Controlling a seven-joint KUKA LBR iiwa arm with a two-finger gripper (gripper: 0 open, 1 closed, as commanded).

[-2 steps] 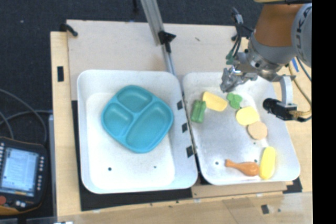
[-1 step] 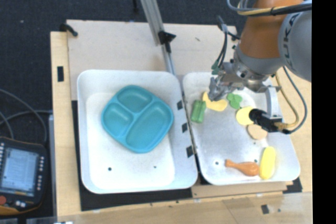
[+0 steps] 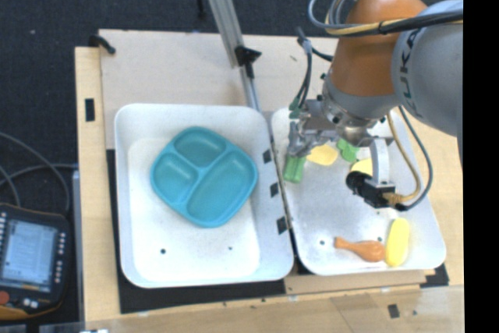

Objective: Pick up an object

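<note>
1. One hand (image 3: 299, 143) hangs low over the upper left corner of the right bin (image 3: 327, 249), close against that bin's left wall; whether it is open or closed I cannot tell, since the wrist housing hides much of it.
2. Just below the hand a small green object (image 3: 293, 168) stands near upright, its top end meeting the hand's lower part; whether it sits between the fingers is not clear.
3. Right of the hand lies a pale yellow piece (image 3: 322, 156), and above that a bit of green (image 3: 348, 148) peeks out from under the wrist.
4. Farther right, a second yellow piece (image 3: 362, 166) is partly hidden by a black fitting (image 3: 368, 189) with cable.
5. Near the bin's lower edge an orange, drumstick-shaped object (image 3: 361, 248) lies with its thin end pointing left; a yellow oblong object (image 3: 397, 240) touches its thick end on the right.
6. Above the hand, the arm's orange band (image 3: 373, 43) and grey link (image 3: 433, 62) reach in from the right, with grey hoses looped on top.
7. Left bin (image 3: 140, 265) holds a blue divided plate (image 3: 204, 175), lying flat and turned cornerwise.
8. Both bins rest side by side on the pale table (image 3: 171, 62); a silver metal rail (image 3: 222, 0) slants down toward the gap between them.
</note>
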